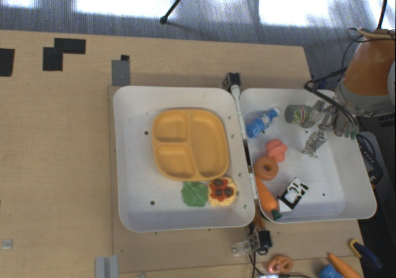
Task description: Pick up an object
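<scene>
Bench [55, 147]: you have a tan wooden top carrying both bins, with black patches at its far left.
Left bin [133, 165]: you see a shallow white bin holding three things.
Right bin [346, 190]: this white bin touches the left bin along a shared middle edge and holds the loose objects.
Arm [371, 69]: it comes in from your right, orange band showing, its wrist over the right bin's far right part.
Divided plate [189, 143]: a yellow three-compartment plate sits in the middle of the left bin.
Gripper [314, 144]: it hangs above bare bin floor, right of the pink piece; you cannot tell from here whether it is spread or pressed together, and nothing is visible in it.
Blue bottle [260, 122]: lying on its side at the right bin's far left.
Green can [298, 114]: lying just right of the bottle.
Carrot [267, 197]: along the right bin's near left edge.
Doughnut [266, 168]: just above the carrot.
Pink piece [276, 148]: touching the doughnut's far side.
Black-and-white block [294, 193]: just right of the carrot.
Lettuce leaf [194, 194]: below the plate.
Small pizza [223, 191]: beside the lettuce.
</scene>
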`<act>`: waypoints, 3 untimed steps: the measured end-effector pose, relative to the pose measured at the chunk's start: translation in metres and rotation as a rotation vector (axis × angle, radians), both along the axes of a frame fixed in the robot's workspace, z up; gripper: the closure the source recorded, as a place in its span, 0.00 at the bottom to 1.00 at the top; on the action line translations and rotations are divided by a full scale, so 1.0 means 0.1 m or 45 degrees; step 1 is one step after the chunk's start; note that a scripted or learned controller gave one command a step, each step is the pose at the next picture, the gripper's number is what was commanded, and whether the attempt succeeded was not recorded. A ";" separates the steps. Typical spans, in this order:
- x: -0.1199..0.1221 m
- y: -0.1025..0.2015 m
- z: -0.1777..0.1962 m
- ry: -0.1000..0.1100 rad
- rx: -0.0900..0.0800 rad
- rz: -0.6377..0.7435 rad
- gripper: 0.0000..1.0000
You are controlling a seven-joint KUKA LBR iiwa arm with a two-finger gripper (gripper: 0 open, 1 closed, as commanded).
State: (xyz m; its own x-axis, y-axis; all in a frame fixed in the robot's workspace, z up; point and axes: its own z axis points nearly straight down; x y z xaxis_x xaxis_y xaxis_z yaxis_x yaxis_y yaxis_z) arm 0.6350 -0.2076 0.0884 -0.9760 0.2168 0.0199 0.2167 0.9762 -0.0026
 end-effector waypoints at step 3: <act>-0.28 0.53 -0.01 -0.038 0.002 0.811 0.00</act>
